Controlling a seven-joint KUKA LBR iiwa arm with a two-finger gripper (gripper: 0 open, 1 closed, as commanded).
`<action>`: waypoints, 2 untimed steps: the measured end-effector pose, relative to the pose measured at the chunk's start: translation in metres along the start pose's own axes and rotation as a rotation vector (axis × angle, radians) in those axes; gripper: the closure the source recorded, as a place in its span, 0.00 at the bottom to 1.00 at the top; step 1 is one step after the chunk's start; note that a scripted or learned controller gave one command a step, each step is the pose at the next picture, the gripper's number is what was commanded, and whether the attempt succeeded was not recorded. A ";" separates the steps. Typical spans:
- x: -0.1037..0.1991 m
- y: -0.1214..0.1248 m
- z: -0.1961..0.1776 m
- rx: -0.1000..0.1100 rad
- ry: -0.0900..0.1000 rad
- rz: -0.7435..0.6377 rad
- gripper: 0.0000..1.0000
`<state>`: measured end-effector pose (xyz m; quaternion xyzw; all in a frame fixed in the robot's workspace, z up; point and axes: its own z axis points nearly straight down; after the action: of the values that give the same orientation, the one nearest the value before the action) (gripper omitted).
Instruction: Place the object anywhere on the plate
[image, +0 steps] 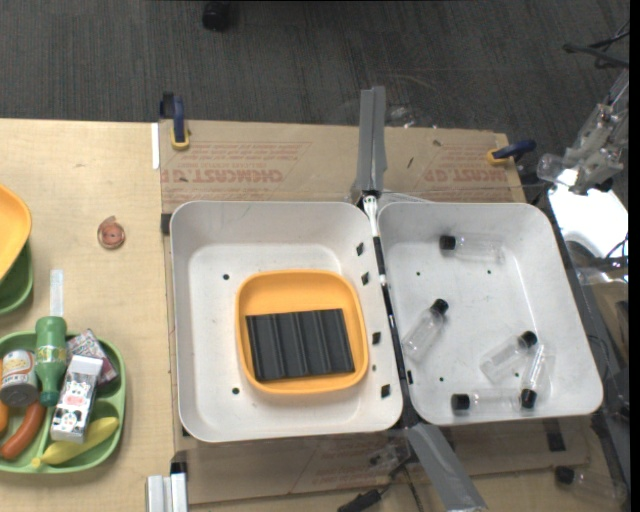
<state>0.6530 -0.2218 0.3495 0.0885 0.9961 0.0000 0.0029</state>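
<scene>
Orange plate with dark ridged block in left bin. 5 clear vials loose in right bin. Pincer state: cannot tell.

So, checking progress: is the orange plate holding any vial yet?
No. The orange plate carries just a dark ribbed insert; the vials lie in the right bin.

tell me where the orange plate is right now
In the camera view the orange plate sits in the middle of the left white bin, a dark ribbed block lying on it; the clear vials are in the right bin.
</scene>
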 end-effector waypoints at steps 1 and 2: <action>0.000 0.000 0.000 0.000 0.000 0.000 0.00; 0.084 -0.015 -0.023 0.000 0.002 -0.017 0.00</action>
<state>0.5675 -0.2221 0.3722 0.0799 0.9968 0.0002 0.0017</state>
